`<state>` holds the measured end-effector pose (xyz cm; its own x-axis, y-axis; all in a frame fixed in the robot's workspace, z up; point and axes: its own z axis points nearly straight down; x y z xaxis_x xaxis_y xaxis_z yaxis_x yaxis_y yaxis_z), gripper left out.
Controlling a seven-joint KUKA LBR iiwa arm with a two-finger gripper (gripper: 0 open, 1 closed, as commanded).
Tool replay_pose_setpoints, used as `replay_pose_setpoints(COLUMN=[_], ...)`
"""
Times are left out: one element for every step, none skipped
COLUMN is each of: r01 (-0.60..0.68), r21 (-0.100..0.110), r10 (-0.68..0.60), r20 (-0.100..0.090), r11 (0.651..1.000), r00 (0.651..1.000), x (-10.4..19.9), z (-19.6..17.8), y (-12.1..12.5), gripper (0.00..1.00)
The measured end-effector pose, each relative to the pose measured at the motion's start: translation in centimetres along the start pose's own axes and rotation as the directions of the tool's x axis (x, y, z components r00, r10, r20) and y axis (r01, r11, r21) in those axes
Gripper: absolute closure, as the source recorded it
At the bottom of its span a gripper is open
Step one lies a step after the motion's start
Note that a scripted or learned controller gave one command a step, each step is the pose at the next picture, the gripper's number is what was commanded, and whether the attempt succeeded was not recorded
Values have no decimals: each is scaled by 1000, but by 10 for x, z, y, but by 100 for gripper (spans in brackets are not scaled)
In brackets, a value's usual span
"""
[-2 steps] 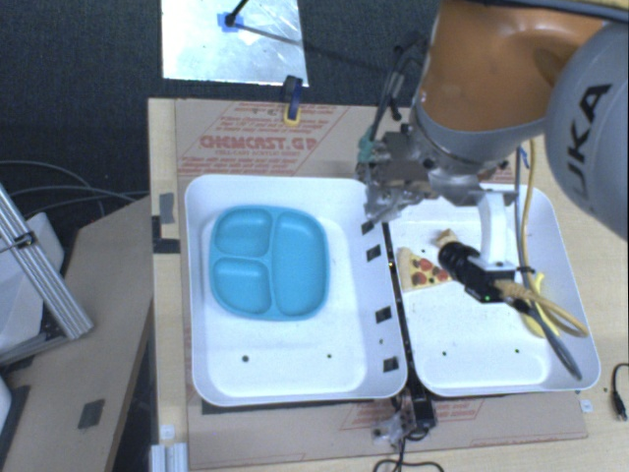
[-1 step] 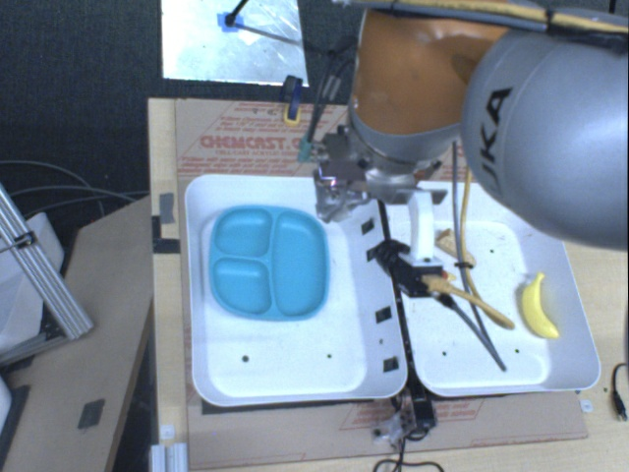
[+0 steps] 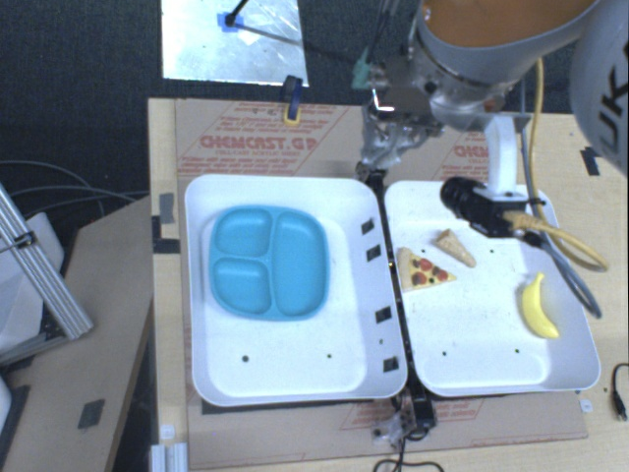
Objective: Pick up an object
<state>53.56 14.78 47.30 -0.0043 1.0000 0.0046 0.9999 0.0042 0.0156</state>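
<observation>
Pizza slice (image 3: 425,269) lies in the right bin (image 3: 491,372), just beside its left wall, a wedge of bread (image 3: 455,246) above it, a banana (image 3: 538,308) well right. Gripper (image 3: 376,160) hangs above the bin's far left corner.

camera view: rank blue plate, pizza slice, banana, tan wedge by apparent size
1. blue plate, largest by far
2. pizza slice and banana, too alike to rank
3. tan wedge, smallest
</observation>
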Motion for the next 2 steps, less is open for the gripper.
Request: replay_pose_setpoints(r01=[3, 3], r21=[13, 12], r10=[-3, -3], r20=[3, 2], r11=[1000, 1000], r00=[1000, 1000], x=[38, 89], z=[26, 28], y=[29, 55], gripper=[100, 100])
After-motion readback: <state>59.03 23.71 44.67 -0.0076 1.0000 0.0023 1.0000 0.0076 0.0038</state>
